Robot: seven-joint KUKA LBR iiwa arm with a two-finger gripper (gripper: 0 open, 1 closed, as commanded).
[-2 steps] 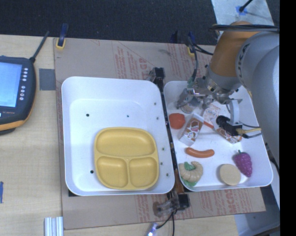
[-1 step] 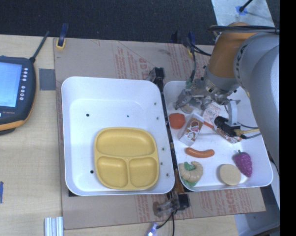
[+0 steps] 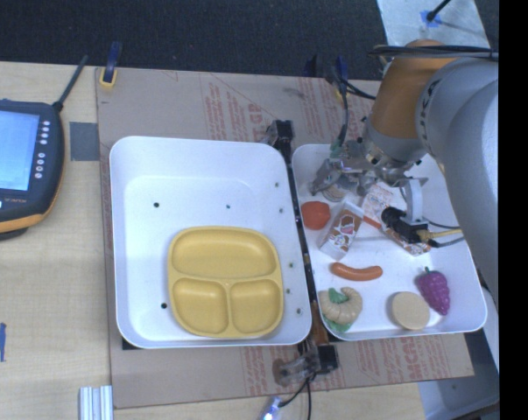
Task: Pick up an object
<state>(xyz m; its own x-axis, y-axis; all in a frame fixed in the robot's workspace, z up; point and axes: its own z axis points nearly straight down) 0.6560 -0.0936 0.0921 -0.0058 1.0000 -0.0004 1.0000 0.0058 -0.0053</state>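
End effector [image 3: 355,175]: upper right bin [image 3: 439,322], over carton [image 3: 342,233]; I can't tell its state.
Left bin [image 3: 202,160]: yellow tray [image 3: 225,281].

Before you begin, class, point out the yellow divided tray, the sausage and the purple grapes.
yellow divided tray [image 3: 226,254]: camera view, floor of its large top compartment.
sausage [image 3: 356,272]: camera view, middle of its length.
purple grapes [image 3: 434,290]: camera view, centre of the bunch.
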